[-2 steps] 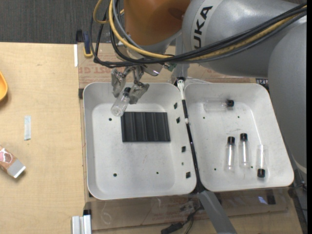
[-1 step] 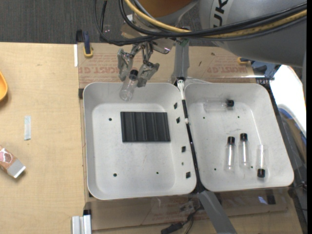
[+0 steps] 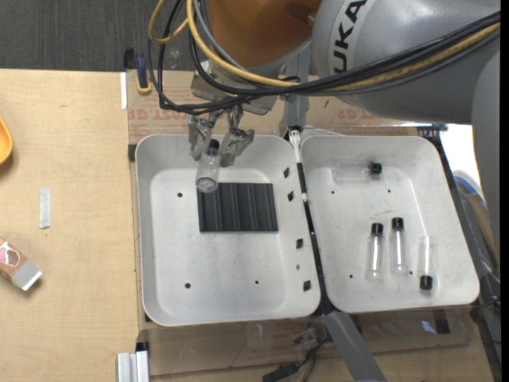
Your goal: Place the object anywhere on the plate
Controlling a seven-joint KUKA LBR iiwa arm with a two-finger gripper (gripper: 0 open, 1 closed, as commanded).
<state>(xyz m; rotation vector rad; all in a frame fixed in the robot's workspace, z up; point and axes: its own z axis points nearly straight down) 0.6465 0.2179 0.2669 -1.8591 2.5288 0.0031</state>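
One clear vial [image 3: 208, 168] with a round cap at its lower end sits between the jaws of our gripper [image 3: 216, 147], so we read the jaws as closed on it, pinching near its upper half. Its long axis runs roughly up and down in the camera view, tilted a little, with the capped end hanging lowest and pointing toward the dark ribbed plate [image 3: 238, 207]. That plate lies flat in the left bin [image 3: 159, 293], and the vial's cap hovers at the plate's upper left corner, right at the edge and not over the middle. We judge the coming move turns on this offset: the plate's centre lies down and to the right of the vial, so a short shift that way before lowering would give a safer landing, since a release here could let the vial roll off the edge. Four more vials [image 3: 395, 245] lie in the right bin [image 3: 445, 293], well apart.
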